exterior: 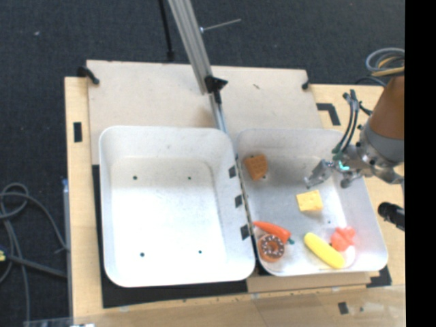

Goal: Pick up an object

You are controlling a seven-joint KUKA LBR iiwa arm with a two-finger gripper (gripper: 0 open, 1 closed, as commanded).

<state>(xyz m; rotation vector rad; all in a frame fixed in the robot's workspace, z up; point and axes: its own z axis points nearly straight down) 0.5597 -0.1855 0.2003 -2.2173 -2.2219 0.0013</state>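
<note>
Camera view, hand (pixel 332 174) above-right of yellow block (pixel 309 201)

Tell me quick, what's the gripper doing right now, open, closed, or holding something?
Gripper: over the right bin, above the yellow cheese block; nothing is seen between its fingers, and open or closed cannot be told.
</note>
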